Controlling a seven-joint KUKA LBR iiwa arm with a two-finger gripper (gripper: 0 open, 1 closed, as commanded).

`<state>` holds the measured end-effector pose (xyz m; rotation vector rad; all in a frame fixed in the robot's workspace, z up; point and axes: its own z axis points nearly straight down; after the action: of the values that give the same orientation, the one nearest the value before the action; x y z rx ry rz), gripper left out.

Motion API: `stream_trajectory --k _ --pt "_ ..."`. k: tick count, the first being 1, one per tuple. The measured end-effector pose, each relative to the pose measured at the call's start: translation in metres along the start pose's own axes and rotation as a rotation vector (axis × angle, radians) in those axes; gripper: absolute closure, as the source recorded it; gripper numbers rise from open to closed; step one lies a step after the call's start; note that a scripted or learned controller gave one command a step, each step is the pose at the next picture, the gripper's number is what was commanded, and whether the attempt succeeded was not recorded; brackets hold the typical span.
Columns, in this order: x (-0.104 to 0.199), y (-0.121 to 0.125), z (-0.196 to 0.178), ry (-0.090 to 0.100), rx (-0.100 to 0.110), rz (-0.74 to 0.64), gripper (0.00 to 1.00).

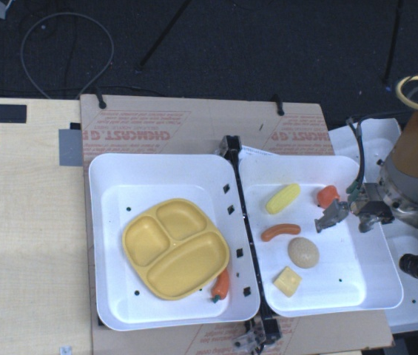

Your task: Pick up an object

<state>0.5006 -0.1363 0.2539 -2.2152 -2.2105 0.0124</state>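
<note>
The right bin point(382, 287) holds a yellow corn cob point(282, 197), a small red-orange piece point(328, 195), an orange sausage point(280, 231), a beige round potato point(303, 253) and a pale yellow cheese wedge point(287, 281). My gripper point(351, 216) hangs over the right side of this bin, just below and right of the red-orange piece. Its two dark fingers point(331, 217) stand apart, open, with nothing between them. The potato lies below and left of the gripper.
The left bin point(109, 191) bears a yellow divided plate point(175, 248) with a small carrot point(221, 284) at its lower right corner. A black divider point(242, 228) runs between the bins. White clutter and a cable sit at the far right.
</note>
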Motion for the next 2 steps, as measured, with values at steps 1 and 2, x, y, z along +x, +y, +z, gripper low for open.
stream_trajectory --k 1,2 --pt "0.0 0.002 -0.005 -0.002 -0.01 -0.002 0.0" --pt "0.001 0.007 0.039 -0.001 -0.006 -0.002 0.0"
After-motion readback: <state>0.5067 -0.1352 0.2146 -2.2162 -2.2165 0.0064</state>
